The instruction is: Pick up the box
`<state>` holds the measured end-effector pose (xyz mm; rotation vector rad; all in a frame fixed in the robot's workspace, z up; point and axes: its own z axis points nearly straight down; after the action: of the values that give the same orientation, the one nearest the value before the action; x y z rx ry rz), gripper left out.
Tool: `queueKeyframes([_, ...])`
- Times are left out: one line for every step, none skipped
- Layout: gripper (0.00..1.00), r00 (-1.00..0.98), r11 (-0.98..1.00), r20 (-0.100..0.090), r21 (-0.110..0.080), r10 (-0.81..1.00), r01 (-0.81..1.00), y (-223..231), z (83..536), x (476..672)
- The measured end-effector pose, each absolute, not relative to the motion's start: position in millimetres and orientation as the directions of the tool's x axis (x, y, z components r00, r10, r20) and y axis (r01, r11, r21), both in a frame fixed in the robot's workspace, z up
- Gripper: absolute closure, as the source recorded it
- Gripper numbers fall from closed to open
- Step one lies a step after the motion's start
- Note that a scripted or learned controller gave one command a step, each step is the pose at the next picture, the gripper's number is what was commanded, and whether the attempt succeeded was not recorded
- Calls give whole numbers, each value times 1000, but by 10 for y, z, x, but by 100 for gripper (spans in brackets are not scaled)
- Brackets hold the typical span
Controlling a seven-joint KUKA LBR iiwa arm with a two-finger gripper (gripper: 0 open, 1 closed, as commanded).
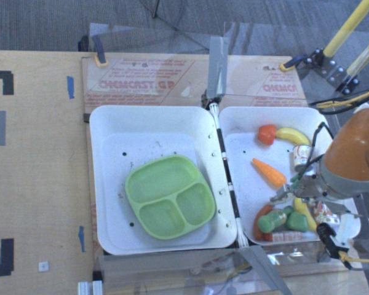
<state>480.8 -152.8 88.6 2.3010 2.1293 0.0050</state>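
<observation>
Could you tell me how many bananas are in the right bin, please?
2. One banana lies near the far edge of the right bin, beside the tomato. A second lies nearer, partly under the arm; more could be hidden there.

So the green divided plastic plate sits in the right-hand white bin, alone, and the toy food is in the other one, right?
Not quite. The camera view shows the green divided plastic plate alone in the left-hand white bin. The toy food, such as the orange carrot and yellow banana, is in the right-hand white bin.
</observation>
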Motion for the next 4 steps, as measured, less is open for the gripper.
queueKeyframes([100, 80, -80, -7, 15, 997, 997, -1548, 991, 4824])
queueKeyframes([100, 183, -183, 0, -2, 983, 983, -475, 2090, 4795])
queueKeyframes([100, 181, -181, 0, -1, 983, 983, 459, 1837, 5128])
queueKeyframes([100, 374, -374, -2, -2, 927, 927, 1718, 2917, 4789])
